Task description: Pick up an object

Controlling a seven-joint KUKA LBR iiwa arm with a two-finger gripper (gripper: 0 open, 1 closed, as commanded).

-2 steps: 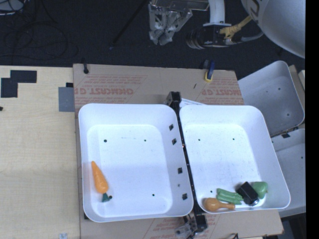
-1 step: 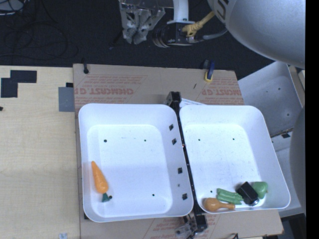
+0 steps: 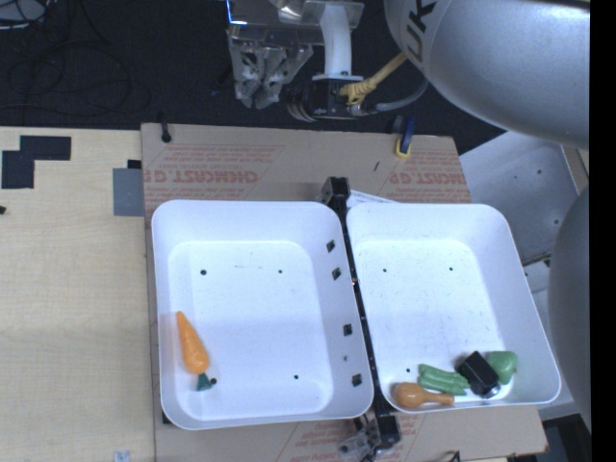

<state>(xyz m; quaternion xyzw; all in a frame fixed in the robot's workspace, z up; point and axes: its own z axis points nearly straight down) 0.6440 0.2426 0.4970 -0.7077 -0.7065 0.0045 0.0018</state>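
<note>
An orange carrot (image 3: 192, 345) with a small green top lies near the front left corner of the left bin (image 3: 241, 227). In the front right corner of the right bin (image 3: 433, 224) sit a green bean pod (image 3: 442, 380), a tan pear-shaped piece (image 3: 421, 396), a small black block (image 3: 477, 372) and a green piece (image 3: 502, 362), close together. My gripper (image 3: 264, 83) hangs high above the far edge of the bench, behind the left bin, with nothing visible between its fingers.
A black divider clip strip (image 3: 348, 301) runs between the two bins. Brown cardboard (image 3: 289, 166) lies under the bins. The large grey arm (image 3: 500, 37) fills the upper right. Cables lie on the dark floor at the top left.
</note>
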